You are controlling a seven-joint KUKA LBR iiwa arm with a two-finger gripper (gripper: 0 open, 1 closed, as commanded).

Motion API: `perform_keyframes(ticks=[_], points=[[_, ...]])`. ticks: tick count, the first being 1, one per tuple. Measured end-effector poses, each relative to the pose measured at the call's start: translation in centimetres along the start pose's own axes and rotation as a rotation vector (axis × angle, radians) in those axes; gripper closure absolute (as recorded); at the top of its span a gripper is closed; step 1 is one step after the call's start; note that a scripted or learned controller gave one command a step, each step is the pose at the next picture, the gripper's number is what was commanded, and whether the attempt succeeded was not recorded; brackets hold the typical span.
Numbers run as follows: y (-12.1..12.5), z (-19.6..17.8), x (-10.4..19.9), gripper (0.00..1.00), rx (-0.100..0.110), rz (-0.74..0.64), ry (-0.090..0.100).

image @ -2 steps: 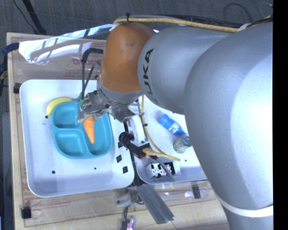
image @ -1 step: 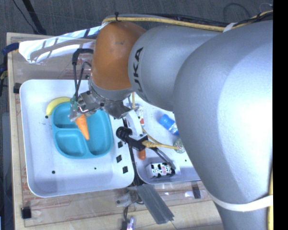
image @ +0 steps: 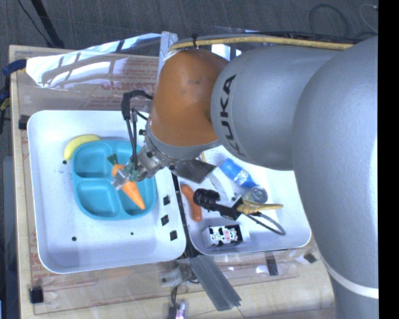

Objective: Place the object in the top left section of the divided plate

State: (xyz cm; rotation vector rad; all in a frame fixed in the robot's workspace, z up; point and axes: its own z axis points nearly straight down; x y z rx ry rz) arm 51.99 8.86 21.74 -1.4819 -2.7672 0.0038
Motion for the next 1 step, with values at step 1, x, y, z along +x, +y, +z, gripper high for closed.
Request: perform_keyframes(ticks=[1], points=[[0.00, -0.01, -0.02, 0.00, 0.000, 0.001, 0.000]])
